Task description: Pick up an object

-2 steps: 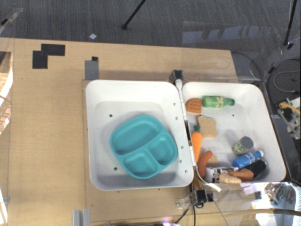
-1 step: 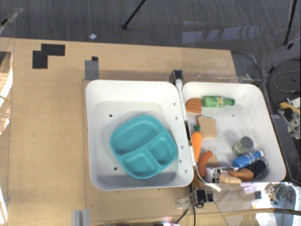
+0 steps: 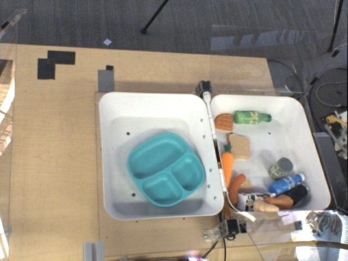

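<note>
Bench (image 3: 54,162): light brown wood, with dark grey carpet behind it at the top.
Left bin (image 3: 109,156): big, white and shallow, just beside the other bin.
Right bin (image 3: 304,140): white too, and full of toy food.
Plate (image 3: 166,169): teal, with three parts, flat in the middle of the left bin. It sits a bit turned.
Green bottle (image 3: 252,117): lies on its side near the top of the right bin. Its long way runs left to right, and the cap end seems to point right.
Blue bottle (image 3: 285,184): lies low on the right of the same bin, tipped so one end points up and to the right.
Carrot (image 3: 227,167): orange with a green top. It lies along the left wall, green end pointing up the picture.
Toast (image 3: 240,146): a tan slice, flat, just right of the carrot.
Hot dog (image 3: 236,186): orange-red, long way pointing up and a little right, just below the carrot.
Cookie (image 3: 223,122): orange-brown, close to the green bottle's left end.
Can (image 3: 279,168): small and grey, just above the blue bottle.
Black thing (image 3: 298,193): dark, just below the blue bottle. Too blurry to name.
Small toys (image 3: 272,203): brown and tan bits at the bottom edge, touching each other.
Gripper: I cannot tell if its fingers are apart or together.
</note>
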